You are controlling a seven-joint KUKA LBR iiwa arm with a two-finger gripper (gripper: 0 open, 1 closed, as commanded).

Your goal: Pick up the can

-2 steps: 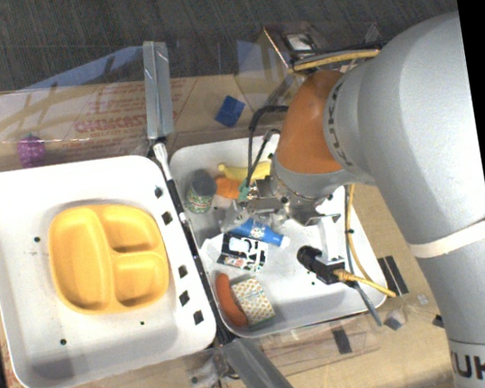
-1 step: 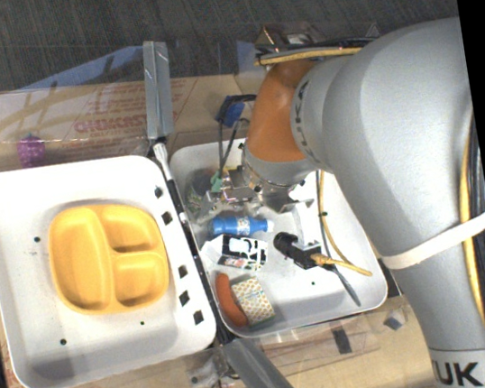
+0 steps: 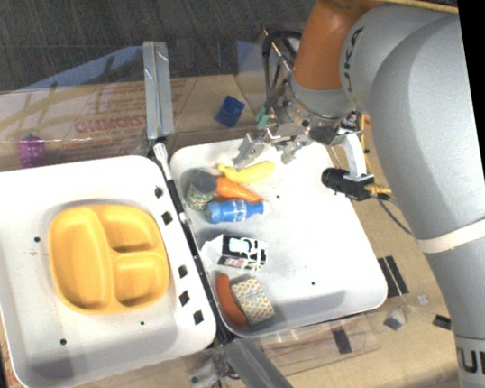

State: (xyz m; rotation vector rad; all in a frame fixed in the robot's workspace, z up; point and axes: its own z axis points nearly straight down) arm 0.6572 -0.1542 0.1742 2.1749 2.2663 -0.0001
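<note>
Grey can (image 3: 199, 189) far-left in right bin (image 3: 343, 255); gripper (image 3: 264, 144) just right of it, fingers spread, holding nothing

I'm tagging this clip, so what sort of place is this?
Probably a robot lab's grasping test bench: a KUKA arm reaches over two white bins, one holding a yellow divided tray, the other toy food and a can.

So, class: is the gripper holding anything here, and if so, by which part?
Nothing is held. The gripper hangs open above the banana at the right bin's far end; the can lies apart by the bin's left wall.
</note>
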